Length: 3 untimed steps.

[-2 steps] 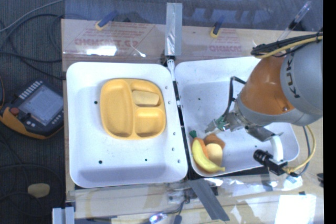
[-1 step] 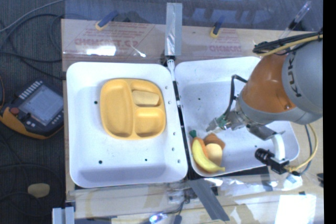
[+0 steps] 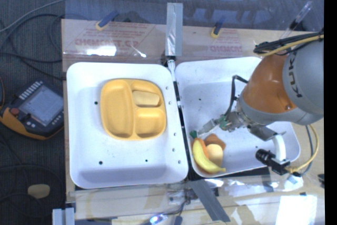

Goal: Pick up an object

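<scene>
In the right bin (image 3: 210, 76), near its front left corner, lies a yellow banana (image 3: 202, 159). A pale round fruit (image 3: 215, 153) rests against it, with an orange-brown piece (image 3: 215, 139) just behind. A small green bit (image 3: 193, 134) lies at the banana's far end. My gripper (image 3: 213, 126) hangs low over the bin, just above and behind this cluster, reaching in from the right under the arm's orange band (image 3: 266, 89). Nothing shows between its tips.
The left bin (image 3: 84, 155) holds a yellow divided tray (image 3: 118, 110) with a tan block (image 3: 146, 98) in its far right compartment. A pendant controller (image 3: 34, 108) lies on the floor at the left. The bins' shared wall (image 3: 179, 113) runs close to the cluster.
</scene>
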Motion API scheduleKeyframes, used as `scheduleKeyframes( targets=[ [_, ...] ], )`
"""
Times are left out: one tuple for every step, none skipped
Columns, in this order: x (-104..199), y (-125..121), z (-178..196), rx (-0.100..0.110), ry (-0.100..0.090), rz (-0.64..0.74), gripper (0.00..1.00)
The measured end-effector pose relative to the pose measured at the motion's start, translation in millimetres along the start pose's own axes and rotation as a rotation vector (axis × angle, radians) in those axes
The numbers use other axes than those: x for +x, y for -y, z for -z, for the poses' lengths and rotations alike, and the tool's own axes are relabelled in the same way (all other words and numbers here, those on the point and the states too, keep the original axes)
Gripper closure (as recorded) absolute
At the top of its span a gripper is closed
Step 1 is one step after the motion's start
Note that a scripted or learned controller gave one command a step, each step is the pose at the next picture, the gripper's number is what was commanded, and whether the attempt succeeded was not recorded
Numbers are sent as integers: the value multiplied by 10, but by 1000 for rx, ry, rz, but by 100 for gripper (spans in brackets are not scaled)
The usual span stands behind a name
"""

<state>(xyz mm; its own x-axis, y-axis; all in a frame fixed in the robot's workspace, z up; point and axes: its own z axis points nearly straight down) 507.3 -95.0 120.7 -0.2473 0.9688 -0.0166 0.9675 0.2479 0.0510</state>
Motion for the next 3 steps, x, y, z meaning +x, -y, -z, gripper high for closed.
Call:
scheduleKeyframes(
  targets=[
    [-51, -340, 608, 51, -20, 139, 0],
    [486, -106, 627, 50, -27, 357, 0],
    [-65, -424, 730, 45, -28, 553, 0]
  ],
)
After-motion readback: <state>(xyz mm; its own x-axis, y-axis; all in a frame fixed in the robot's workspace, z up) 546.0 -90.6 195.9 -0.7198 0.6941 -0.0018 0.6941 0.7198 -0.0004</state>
